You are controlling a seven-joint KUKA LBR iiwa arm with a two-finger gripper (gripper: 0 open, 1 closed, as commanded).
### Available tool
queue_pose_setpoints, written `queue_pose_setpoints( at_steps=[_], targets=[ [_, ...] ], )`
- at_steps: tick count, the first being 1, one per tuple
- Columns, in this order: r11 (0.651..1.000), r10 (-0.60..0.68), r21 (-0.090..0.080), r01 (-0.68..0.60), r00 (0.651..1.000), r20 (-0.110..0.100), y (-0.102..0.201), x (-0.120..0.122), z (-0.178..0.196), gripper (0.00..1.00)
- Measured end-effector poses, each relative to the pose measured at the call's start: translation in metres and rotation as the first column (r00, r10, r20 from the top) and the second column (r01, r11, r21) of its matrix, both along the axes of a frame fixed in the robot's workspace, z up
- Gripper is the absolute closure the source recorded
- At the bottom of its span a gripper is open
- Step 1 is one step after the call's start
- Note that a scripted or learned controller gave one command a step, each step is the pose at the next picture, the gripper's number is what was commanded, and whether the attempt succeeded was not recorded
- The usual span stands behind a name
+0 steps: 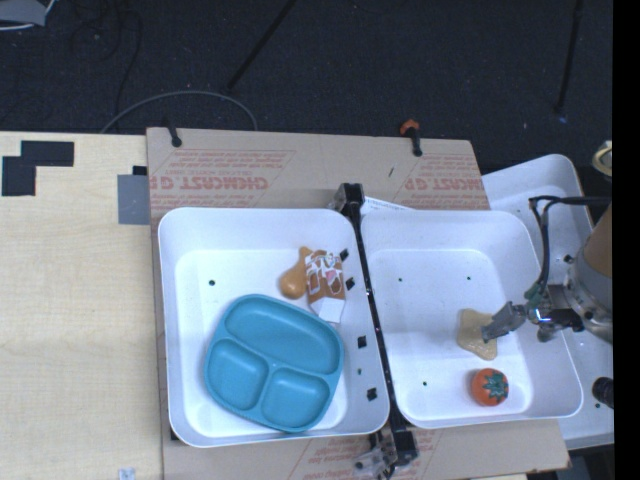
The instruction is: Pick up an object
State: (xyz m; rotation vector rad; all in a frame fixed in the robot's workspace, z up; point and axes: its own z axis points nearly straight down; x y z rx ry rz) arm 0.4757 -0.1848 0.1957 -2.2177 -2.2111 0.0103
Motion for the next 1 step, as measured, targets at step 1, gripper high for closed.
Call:
queue_pose_setpoints(
  at_steps=[1],
  targets=[
    [1.000, 0.002, -0.003, -0.002, 1.000, 0.010, -0.0002, 0.0025, 0.0046, 0.00]
  ],
)
